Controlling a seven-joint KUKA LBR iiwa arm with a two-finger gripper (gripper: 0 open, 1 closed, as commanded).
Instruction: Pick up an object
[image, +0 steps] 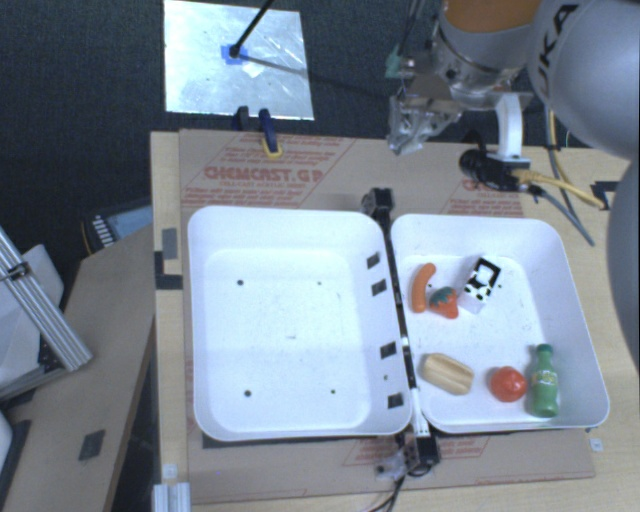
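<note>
Evidently the approach has not begun — the arm (590, 70) hangs beyond the far rim of the right bin (560, 250), its gripper (410, 135) carrying nothing; open or closed, I cannot tell. Inside that bin lie a green bottle (543, 381), bread roll (446, 374), orange sausage (423, 287), tomato (508, 384) and black-and-white die (483, 280) — all nearer the camera than the gripper. Next: choose one, swing over, descend.
</note>
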